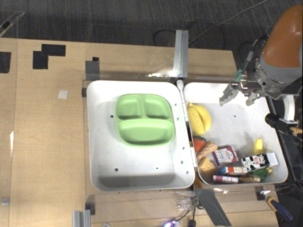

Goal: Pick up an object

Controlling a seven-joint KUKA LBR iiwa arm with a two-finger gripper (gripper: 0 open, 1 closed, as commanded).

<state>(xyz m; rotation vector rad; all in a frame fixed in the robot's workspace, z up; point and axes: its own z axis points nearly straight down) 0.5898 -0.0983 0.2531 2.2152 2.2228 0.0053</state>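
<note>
My gripper point(239, 97) hangs over the far part of the right bin point(236, 126), its two fingers spread apart with nothing between them. Below and to its left lies a yellow corn cob point(199, 117) against the bin's left wall. Along the near side of that bin lie several small items: a maroon packet point(225, 155), a black-and-white carton point(258, 161), a small yellow bottle point(258, 146), a red-and-orange piece point(200, 145) and a marker-like stick point(225, 178).
The left bin point(102, 126) holds a green divided plate point(144, 118). A metal post point(181, 53) stands at the far end of the divider between the bins. Cables run off the bench at the far right.
</note>
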